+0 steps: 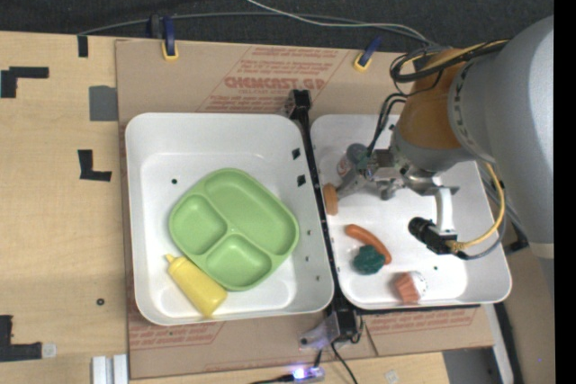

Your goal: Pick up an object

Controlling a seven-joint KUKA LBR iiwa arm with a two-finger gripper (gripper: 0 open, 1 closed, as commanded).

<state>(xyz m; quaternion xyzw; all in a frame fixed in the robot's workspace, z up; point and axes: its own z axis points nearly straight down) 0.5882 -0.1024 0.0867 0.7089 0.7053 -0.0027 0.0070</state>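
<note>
My gripper (353,170) hangs low over the left part of the right bin (477,283), near its back. Just left of and below it, a small orange piece (330,199) lies against the bin's left wall. Nearer the front lie an orange sausage-shaped item (367,237), a dark green lump (367,261) touching it, and a pinkish-red block (409,286). The wrist hides whatever lies directly under the gripper.
The left bin (144,148) holds a green divided plate (234,227) and a yellow bottle (195,284) at its front left corner. A black divider (310,166) runs between the bins. The grey arm (504,130) covers the right bin's back right.
</note>
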